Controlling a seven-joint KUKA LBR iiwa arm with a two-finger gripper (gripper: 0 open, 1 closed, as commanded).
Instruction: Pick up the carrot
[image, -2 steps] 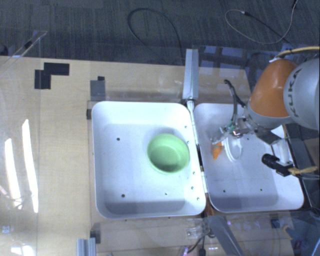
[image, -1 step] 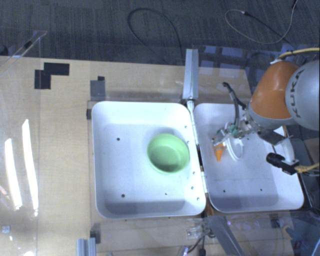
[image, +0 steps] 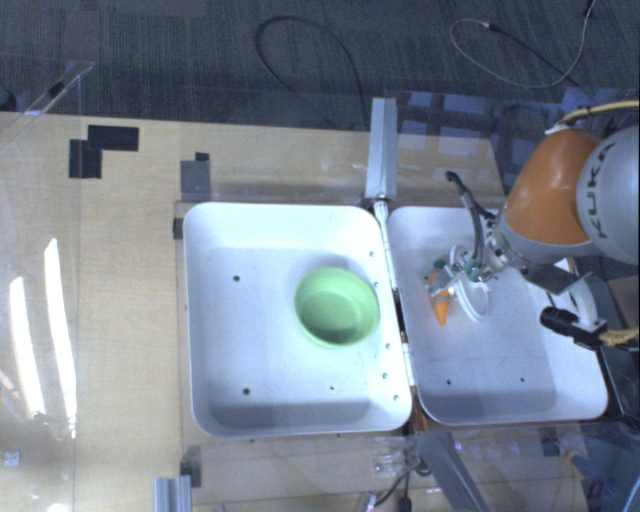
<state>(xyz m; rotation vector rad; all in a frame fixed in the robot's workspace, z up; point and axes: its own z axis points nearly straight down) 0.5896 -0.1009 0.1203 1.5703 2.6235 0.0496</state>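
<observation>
A green bowl (image: 337, 305) sits in the left bin (image: 230, 400), toward the wall it shares with the right bin (image: 520, 395). Past that wall, the carrot (image: 441, 305) lies near the right bin's left side, with the gripper (image: 466, 275) low over it, just beside its upper end. Whether the fingers are apart or together cannot be told, and the grey and orange arm (image: 565, 195) reaches in beyond the carrot.

Orange carrot (image: 441, 306), green bowl (image: 337, 305), white bins (image: 230, 400)
</observation>
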